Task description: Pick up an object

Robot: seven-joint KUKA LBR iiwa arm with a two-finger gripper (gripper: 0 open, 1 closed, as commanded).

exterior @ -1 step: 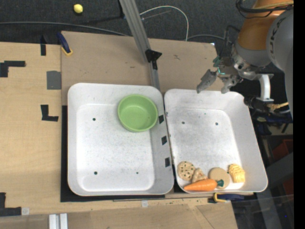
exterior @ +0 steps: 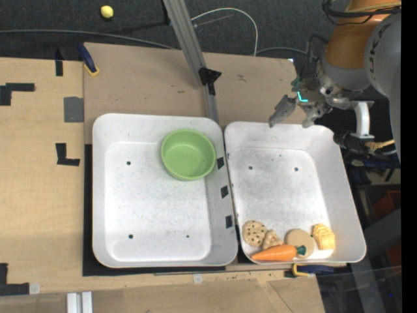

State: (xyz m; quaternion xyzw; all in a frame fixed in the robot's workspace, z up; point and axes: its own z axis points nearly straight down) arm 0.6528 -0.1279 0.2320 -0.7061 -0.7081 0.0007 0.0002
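Gripper (exterior: 294,117) hangs over the far edge of the right bin (exterior: 339,175), fingers spread apart, nothing between them. Carrot (exterior: 277,253), cookies (exterior: 254,232) and other toy food lie in that bin's near corner. Green bowl (exterior: 188,154) sits in the left bin (exterior: 117,194).

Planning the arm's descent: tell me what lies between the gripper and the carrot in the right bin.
The camera view shows only bare white floor of the right bin between the gripper, at its far rim, and the carrot by its near wall.
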